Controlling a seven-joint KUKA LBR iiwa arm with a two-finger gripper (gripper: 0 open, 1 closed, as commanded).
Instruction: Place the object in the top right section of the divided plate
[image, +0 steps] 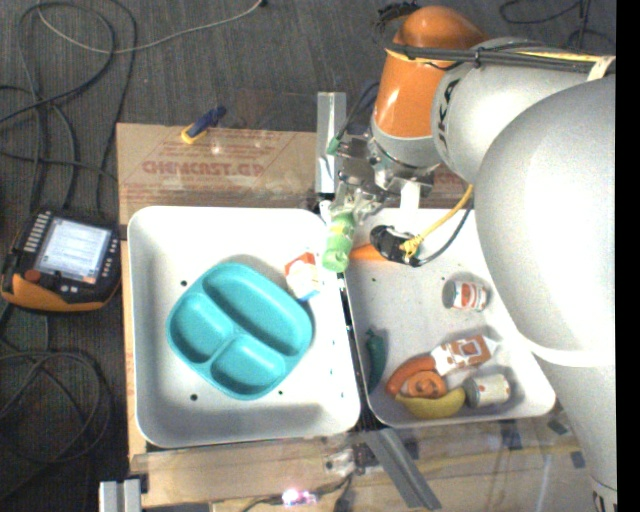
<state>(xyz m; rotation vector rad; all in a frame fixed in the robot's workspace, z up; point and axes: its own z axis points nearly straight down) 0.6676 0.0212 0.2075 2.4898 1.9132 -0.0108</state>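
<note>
The pincer (345, 215) hangs over the far end of the ridge where the two shallow white bins meet, and a small light-green bottle-shaped object (337, 243) seems to sit upright between its fingers; how tightly it is pinched cannot be told. The teal divided plastic plate (240, 325) lies in the middle of the left white bin (150, 400), well apart from the green object, toward the near left. A small red-and-white toy (302, 275) lies just beside the plate's far right rim. To do this step well, the arm should probably carry the object clear over that toy, stop above the plate's far right compartment, and lower it before letting go, so it does not roll across a divider.
</note>
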